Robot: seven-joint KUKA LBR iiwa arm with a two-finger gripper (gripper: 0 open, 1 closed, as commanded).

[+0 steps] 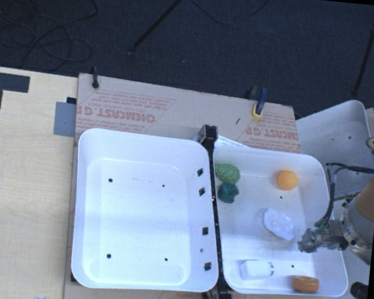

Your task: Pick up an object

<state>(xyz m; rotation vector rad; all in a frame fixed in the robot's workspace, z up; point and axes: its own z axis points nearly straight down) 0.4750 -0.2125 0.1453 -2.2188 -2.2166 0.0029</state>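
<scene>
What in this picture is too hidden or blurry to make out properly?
- Gripper: small and dark in the camera view; open or shut cannot be told.
- Arm: cut off by the right edge.
- Pale crumpled object: white against the white right bin; its shape and kind are unclear.
- White block: blends into the bin floor.
- Green objects: too blurred to identify.

Two bins sit side by side on the table [16,179], the left bin [91,168] touching the right bin [319,168] along their shared edge. In the right bin, two lumps [227,181] huddle at the back-left wall, one just in front of the other, with a ball [287,180] back-right. A crumpled piece [278,223] lies mid-bin, a block [256,268] near the front wall, a disc [305,283] front-right, and the gripper [309,242] hovers just right of the crumpled piece.
</scene>
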